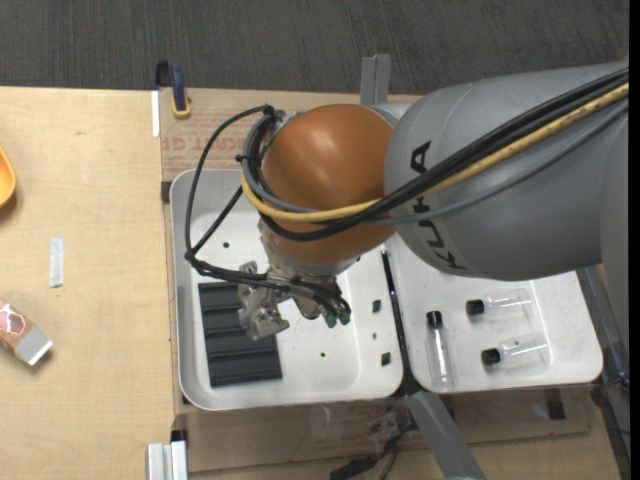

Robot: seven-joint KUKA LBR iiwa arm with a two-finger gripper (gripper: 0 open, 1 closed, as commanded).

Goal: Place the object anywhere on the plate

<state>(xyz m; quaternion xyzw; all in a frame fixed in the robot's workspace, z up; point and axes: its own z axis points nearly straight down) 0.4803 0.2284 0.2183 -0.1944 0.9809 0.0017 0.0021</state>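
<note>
My gripper (263, 316) hangs low over the left white bin (190, 268), under the arm's big orange wrist band (325, 168). It sits at the right edge of a black ridged rectangular slab (235, 343) that lies flat in the bin's front left part. The wrist and its cables hide the middle of the bin. I see nothing clearly between the gripper's tips. Small black bits (377, 306) lie on the bin floor to the gripper's right.
The right bin (560, 373) holds three clear vials with black caps (436, 343). On the wooden bench to the left lie a white strip (56, 263), a red-and-white packet (22, 334) and an orange object (5, 183) at the edge.
</note>
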